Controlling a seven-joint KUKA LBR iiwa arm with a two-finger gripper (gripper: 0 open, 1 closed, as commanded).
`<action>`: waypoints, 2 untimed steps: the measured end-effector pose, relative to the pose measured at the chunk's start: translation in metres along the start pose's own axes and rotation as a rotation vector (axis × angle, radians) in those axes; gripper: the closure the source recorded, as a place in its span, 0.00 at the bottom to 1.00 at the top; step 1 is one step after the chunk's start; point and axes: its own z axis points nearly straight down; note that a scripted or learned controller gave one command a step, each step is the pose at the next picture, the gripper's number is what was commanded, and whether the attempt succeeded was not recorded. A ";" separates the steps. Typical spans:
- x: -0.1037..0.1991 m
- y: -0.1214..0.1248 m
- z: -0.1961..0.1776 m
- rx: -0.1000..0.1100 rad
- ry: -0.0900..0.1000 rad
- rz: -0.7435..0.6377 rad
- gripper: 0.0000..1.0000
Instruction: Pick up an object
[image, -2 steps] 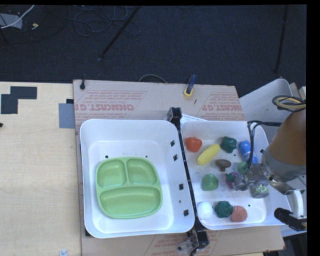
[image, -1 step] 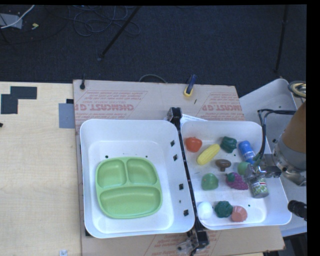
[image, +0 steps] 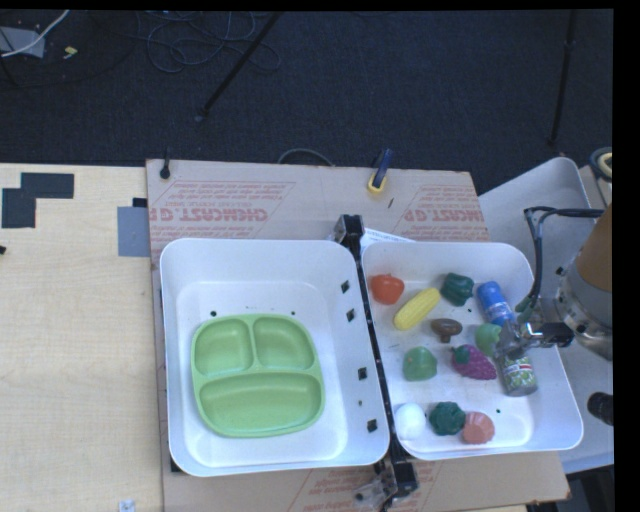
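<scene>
My gripper (image: 520, 345) sits low at the right side of the right bin (image: 548, 432), crowded by the blue bottle (image: 493, 300), purple piece (image: 474, 362) and speckled jar (image: 518, 376) — can't tell its opening or whether it holds anything. Risk: clutter this tight, I may nudge neighbours or close on nothing — jar could tip.

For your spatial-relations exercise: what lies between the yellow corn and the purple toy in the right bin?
In the camera view, a small brown mushroom-like piece lies between the yellow corn and the purple toy.
</scene>
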 end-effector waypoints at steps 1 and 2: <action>0.041 0.024 -0.007 0.001 0.001 -0.003 1.00; 0.088 0.044 -0.014 0.002 0.001 -0.004 1.00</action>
